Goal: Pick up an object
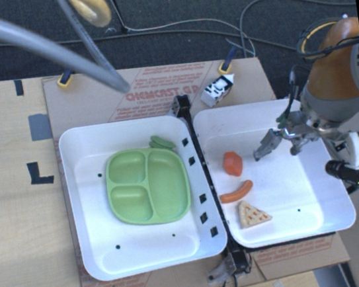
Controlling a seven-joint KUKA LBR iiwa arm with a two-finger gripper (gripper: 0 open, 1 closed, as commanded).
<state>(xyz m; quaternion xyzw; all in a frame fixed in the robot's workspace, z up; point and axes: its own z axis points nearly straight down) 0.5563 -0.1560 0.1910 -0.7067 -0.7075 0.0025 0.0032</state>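
I am approaching, nothing grasped; my end effector (pixel 278 143) hangs spread apart. Next I must descend onto the red piece (pixel 232 163) just ahead.

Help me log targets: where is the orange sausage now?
The orange sausage-shaped toy lies in the right white bin, near its left wall, between the red block and the waffle-patterned wedge.

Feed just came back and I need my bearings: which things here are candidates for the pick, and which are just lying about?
Part of the job:
- claw, over the right bin
- red block
- sausage
- waffle wedge

Just lying about:
- green divided plate in the left bin
- cardboard sheet under both bins
- cables behind the bench
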